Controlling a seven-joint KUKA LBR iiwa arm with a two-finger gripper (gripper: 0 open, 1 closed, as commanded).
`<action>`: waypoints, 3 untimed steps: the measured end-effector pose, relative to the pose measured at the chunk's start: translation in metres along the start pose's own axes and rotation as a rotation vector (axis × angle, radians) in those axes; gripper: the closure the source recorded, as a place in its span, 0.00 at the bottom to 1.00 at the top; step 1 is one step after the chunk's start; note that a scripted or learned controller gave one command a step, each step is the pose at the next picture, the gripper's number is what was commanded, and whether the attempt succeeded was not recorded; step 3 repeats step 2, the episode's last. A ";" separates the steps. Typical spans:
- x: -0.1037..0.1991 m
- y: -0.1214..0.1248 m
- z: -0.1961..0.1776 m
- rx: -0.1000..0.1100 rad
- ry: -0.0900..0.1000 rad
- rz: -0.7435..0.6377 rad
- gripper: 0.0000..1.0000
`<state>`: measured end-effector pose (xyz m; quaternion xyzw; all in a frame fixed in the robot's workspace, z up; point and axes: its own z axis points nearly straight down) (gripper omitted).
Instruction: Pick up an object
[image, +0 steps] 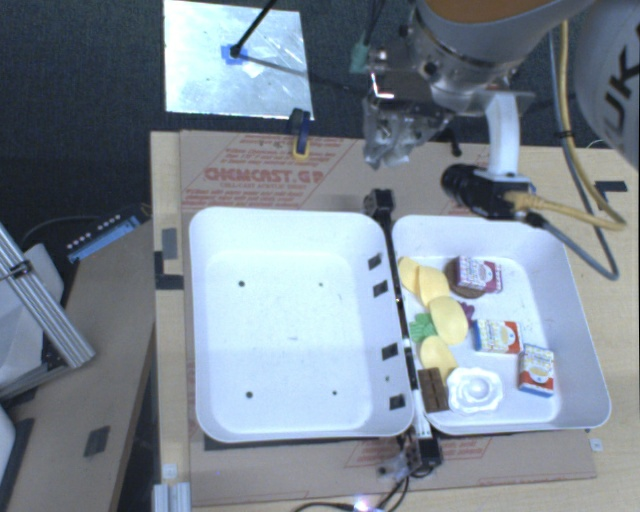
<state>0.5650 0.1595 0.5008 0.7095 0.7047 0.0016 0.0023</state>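
Gripper (392, 150) above bins' far edge — finger state unclear; objs (470, 325) in right bin, well apart.

Silver sheet (238, 58) behind bench, yellow clamp (300, 148) on cardboard (260, 175).

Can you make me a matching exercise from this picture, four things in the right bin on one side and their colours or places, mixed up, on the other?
Things:
1. round dark red packet
2. white round lid
3. brown bar
4. green piece

Descriptions:
A. lies along the divider at the bin's near corner
B. far end of the bin, beside the yellow pieces
C. tucked between yellow pieces by the divider
D. near edge of the bin, right of the brown bar

Pairs: 1-B, 2-D, 3-A, 4-C
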 end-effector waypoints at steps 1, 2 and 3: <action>0.058 -0.080 -0.018 0.005 0.004 -0.018 1.00; 0.075 -0.079 -0.026 0.003 0.003 -0.011 1.00; 0.075 -0.079 -0.026 0.003 0.003 -0.011 1.00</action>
